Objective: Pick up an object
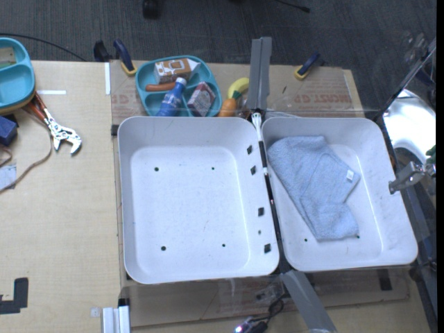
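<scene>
Jaws: cannot tell, gripper (pixel 411 175) barely visible at right bin (pixel 386 252) edge, holding nothing visible. Folded grey towel (pixel 316 186) lies inside, apart from it.

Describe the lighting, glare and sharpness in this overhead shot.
Camera view: even, soft light, faint shadows; the towel and both bins' rims are sharp; strong white glare at the right edge blows out detail near the arm; the carpet at top is dim.

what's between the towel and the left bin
In the camera view, a strip of bare white floor of the right bin lies left of the grey towel, then the two bins' touching rims with small black clips, before the left bin.
</scene>
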`<state>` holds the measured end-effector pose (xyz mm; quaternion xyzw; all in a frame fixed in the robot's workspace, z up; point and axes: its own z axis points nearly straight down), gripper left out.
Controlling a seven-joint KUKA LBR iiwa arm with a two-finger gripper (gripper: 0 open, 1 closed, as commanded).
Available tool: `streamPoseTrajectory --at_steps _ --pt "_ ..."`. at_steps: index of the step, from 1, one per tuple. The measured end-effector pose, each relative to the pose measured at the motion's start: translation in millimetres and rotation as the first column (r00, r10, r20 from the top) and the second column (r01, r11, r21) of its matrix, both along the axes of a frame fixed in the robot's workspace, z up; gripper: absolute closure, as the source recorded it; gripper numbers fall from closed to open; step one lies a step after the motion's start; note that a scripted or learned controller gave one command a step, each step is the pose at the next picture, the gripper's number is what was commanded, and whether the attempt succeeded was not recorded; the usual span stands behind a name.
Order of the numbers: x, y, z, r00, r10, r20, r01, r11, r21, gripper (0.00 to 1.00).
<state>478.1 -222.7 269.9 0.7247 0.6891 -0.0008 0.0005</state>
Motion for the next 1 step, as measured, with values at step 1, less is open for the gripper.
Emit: streamPoseTrajectory --at_steps 1 --pt "66.1 33.4 -47.5 0.986 -0.167 -0.002 0.167 0.986 0.001 0.0"
